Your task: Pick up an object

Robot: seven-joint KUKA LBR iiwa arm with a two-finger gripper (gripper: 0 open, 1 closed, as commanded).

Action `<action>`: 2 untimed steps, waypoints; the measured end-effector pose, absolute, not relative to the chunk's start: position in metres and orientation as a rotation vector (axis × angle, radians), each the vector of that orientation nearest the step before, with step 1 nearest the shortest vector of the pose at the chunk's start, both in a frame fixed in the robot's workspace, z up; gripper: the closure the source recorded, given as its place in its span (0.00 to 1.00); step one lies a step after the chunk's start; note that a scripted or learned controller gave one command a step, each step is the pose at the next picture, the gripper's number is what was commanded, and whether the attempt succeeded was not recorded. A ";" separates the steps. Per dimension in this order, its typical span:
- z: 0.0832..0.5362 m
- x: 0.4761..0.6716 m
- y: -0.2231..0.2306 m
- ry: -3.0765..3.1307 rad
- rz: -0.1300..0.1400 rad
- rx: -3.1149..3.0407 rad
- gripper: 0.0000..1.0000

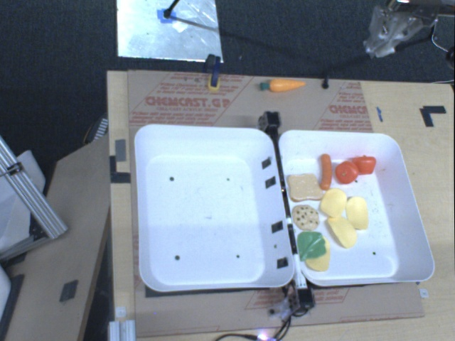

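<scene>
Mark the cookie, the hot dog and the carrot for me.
cookie (306,217), camera view, middle of its speckled top.
hot dog (325,171), camera view, mid-length.
carrot (287,85), camera view, middle of its orange body.

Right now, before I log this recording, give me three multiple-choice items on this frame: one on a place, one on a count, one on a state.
1. Where do the toy foods lie?
A. left bin
B. right bin
C. half in each

2. How many round red tomatoes sit in that bin?
A. one
B. three
C. five

3. Where is the pincer?
A. pressed into the left bin
B. resting on the cookie
C. away from both bins, at the top right

Key: 1 B, the foods cluster in the right bin. 2 A, one tomato beside the sausage. 3 C, it hangs over dark floor.
</scene>
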State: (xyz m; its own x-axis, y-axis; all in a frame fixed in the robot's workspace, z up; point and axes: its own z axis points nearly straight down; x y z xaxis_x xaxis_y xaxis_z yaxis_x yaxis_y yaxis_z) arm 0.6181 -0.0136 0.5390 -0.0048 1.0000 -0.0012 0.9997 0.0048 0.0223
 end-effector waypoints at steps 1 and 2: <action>0.540 0.619 -0.012 2.228 0.007 2.207 1.00; 0.551 0.619 -0.012 2.231 0.010 2.199 1.00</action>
State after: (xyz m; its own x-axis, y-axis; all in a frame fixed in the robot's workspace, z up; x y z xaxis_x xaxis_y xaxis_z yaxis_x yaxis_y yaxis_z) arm 0.6191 -0.0120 0.5514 -0.0144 0.9999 -0.0017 0.9998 0.0144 0.0104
